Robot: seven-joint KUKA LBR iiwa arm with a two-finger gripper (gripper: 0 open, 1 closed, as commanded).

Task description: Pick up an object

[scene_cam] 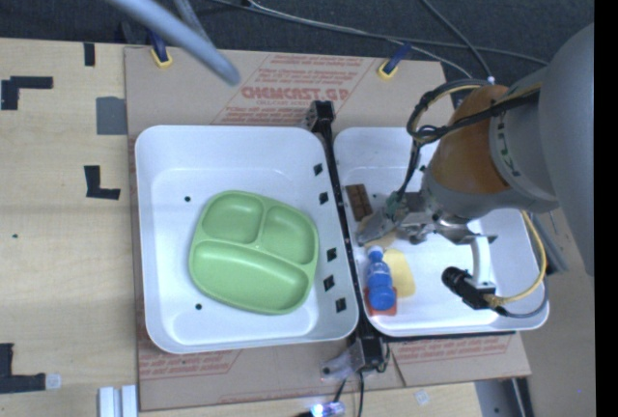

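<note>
Camera view: claw low in the right bin, grasp not confirmed

Claw (386, 224) sits low in the right bin (502, 314); whether it is wide, narrow or holding cannot be told. Just below the claw lie a blue bottle (379, 282) and a yellow object (402, 276), touching. Just above-left of it lies a small brown object (357, 203). Well to its left, across the divider, a green divided plate (255, 251) rests in the left bin (159, 212).

Recommended: centre over one item, away from the bin wall, close fully, then lift straight up.
</note>
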